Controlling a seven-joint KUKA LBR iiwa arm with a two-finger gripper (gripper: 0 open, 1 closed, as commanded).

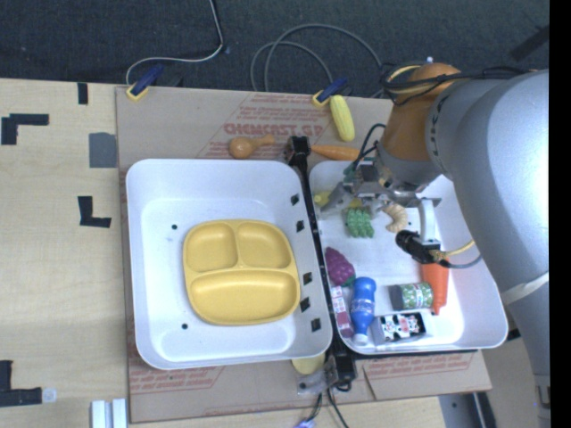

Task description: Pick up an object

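My gripper (362, 191) hangs low over the upper left part of the right bin (482, 328), under the orange band of the arm (412, 127). Directly below it and touching or nearly touching lies a green knobbly toy (359, 222). A small beige piece (395, 215) lies just to the right of that. Further down in the same bin are a purple grape bunch (338, 264), a blue bottle (363, 303), a pink packet (341, 307), a green can (415, 295), an orange carrot (437, 285) and a black-and-white carton (399, 326).
The left bin (152, 194) holds a yellow divided plate (241, 270). Behind the bins on the cardboard lie a yellow corn cob (342, 117), an orange stick-like toy (335, 152) and a brown wooden piece (243, 146). The black divider clip (298, 152) stands close to the gripper's left.
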